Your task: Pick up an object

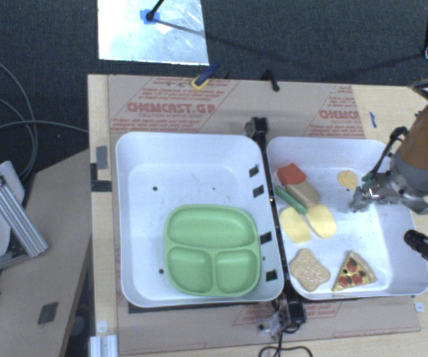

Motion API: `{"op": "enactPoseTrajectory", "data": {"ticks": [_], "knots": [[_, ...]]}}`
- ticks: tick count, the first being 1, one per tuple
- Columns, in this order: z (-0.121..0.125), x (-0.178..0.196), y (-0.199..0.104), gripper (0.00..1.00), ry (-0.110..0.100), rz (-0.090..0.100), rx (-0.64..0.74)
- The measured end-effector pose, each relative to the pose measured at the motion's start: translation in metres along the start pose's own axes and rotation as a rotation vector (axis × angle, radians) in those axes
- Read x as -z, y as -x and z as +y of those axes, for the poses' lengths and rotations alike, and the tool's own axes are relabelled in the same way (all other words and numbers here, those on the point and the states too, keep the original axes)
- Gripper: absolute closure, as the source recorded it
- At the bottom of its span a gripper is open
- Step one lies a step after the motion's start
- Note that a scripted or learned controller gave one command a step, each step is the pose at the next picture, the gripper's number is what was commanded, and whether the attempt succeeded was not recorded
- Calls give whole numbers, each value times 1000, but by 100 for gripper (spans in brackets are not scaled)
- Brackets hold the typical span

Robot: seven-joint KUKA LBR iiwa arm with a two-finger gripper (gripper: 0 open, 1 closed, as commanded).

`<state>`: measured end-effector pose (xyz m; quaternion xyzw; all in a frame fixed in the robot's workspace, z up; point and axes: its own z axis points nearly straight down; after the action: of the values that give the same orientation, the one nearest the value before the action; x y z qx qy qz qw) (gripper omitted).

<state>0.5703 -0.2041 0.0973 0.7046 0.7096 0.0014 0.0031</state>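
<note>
Fingers of my gripper (359, 201) hang low in the right bin (400, 274); their spread I cannot tell, nothing visibly held.

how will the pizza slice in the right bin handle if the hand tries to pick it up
The pizza slice lies flat on the bin floor, so fingers may struggle to get under it. It looks like rigid toy food, probably light and stiff. It sits close to the bin's near wall, which could crowd the hand.
</note>
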Motion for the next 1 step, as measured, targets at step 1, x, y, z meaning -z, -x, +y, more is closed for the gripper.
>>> {"op": "enactPoseTrajectory", "data": {"ticks": [1], "knots": [[0,0,0,0,-1,0,1]]}}
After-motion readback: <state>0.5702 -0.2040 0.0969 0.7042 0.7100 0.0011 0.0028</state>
